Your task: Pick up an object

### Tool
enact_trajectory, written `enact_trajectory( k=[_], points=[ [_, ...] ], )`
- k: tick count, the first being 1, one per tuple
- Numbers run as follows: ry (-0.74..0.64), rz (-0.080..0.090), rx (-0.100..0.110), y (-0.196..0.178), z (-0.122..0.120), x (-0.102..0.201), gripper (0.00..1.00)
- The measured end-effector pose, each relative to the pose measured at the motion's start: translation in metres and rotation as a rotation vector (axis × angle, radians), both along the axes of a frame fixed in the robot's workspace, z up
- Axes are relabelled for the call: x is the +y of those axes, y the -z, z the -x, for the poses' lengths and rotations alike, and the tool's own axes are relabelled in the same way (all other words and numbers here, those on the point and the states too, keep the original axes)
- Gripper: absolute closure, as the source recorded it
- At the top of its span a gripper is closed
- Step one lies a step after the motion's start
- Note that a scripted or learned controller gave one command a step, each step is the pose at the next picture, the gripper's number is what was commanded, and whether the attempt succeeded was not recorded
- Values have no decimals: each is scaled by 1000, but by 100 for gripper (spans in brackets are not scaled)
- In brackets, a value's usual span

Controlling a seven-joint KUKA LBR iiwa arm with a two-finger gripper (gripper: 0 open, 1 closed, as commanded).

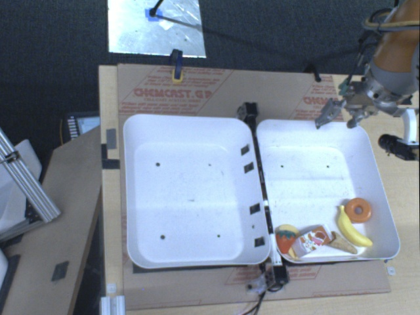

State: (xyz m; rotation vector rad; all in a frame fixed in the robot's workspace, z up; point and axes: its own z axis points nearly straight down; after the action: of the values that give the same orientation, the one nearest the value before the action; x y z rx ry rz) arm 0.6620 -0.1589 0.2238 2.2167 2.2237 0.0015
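The tool (340,112) hangs over the far rim of the right bin (315,169), its two fingers spread apart and holding nothing. The banana (352,229), the orange ring (358,209) and the other toys lie piled in that bin's near corner, well away from it. The bins sit on a brown table (216,90) with dark floor beyond.
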Motion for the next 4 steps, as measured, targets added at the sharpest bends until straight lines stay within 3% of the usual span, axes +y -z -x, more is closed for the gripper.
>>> enact_trajectory(
  k=[1, 2, 3, 4],
  points=[
    [-3, -1, -8, -98, 96, 41, 0],
    [-6, 0, -15, -207, 122, 82, 0],
    [-10, -3, -15, -319, 144, 164, 0],
    [-3, -2, -2, -312, 176, 181, 0]
  ],
)
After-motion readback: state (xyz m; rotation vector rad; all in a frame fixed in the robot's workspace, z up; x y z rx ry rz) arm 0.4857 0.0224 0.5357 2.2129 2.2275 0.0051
